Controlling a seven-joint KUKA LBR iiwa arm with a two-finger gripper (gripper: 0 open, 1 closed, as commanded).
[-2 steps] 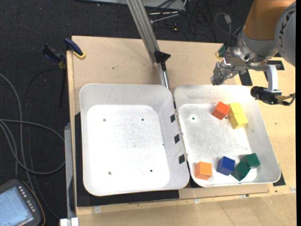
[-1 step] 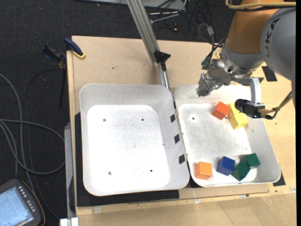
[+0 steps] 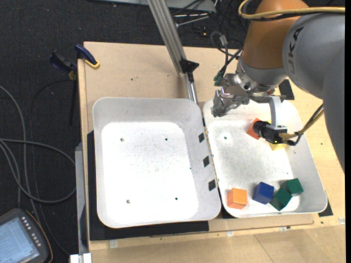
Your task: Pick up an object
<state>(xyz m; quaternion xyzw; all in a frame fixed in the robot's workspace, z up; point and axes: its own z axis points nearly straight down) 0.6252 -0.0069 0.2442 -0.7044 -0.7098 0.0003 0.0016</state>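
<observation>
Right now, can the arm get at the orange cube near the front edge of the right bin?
Probably yes. The orange cube lies uncovered in the right bin, apart from the blue cube, with bare floor between it and the gripper at the bin's far end.

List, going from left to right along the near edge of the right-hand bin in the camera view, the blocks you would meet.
Orange block → blue block → dark green block → green block.
</observation>
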